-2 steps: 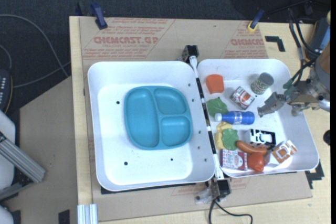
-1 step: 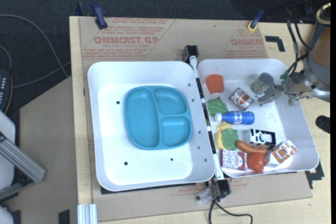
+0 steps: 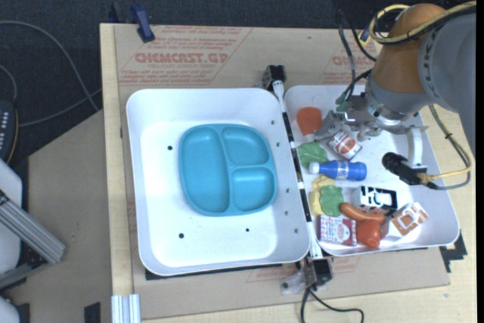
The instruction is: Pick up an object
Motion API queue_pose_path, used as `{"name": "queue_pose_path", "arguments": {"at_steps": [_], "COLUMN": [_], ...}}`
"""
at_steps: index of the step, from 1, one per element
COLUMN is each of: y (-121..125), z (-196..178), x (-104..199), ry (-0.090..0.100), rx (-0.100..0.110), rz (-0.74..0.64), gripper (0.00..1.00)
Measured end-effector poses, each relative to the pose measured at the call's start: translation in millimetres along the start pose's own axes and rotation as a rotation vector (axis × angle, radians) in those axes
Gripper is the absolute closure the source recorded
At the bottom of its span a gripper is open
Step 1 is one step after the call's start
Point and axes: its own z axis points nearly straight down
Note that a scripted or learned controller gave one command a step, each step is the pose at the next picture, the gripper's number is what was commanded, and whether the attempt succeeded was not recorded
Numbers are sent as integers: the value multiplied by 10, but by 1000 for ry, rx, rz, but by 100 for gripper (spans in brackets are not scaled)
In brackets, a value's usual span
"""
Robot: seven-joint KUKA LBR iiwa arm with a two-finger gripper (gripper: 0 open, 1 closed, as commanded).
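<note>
1. While the arm [image 3: 423, 49] reached in from the right, the nearest things lay along the front wall of the right bin [image 3: 446, 227]: a small red-and-white carton [image 3: 337, 230], a red toy pepper [image 3: 369, 234] and an orange-and-white packet [image 3: 409, 217], close together.
2. Just behind them an orange hot dog [image 3: 363, 212] lay across the pile, touching a yellow-green piece of toy food [image 3: 328, 199] to its left, and a black-and-white card [image 3: 376, 197] sat just beyond the hot dog.
3. Farther back in that bin a blue bottle with a white cap [image 3: 341, 170] lay on its side, its cap end next to a green leafy piece [image 3: 310, 155].
4. Beside this bin, the left bin [image 3: 151, 163] held a light blue divided plate [image 3: 227, 167], lying flat near the bin's middle with its compartments up.
5. Behind the bottle the gripper [image 3: 349, 134] hung low over the middle of the right bin, and a small red-and-white can [image 3: 345, 144] lay tilted right under its tip, touching or nearly touching it; whether the pincer was apart, together or clamped on the can I could not tell, as the wrist hid it.
6. An orange-red round piece [image 3: 308, 119] sat near the back left corner of the right bin, just left of the gripper.
7. Farthest off, the cardboard sheet [image 3: 189, 49] with red lettering spread behind both bins, a blue clamp [image 3: 141, 21] at its far left edge.
</note>
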Motion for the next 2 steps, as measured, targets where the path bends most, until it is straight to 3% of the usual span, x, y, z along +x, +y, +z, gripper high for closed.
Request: {"name": "queue_pose_path", "arguments": {"at_steps": [1, 2], "y": [-192, -180], "z": [170, 60], "x": [-85, -80], "ry": [0, 0], "rx": [2, -2], "rz": [2, 2], "gripper": [0, 100]}}
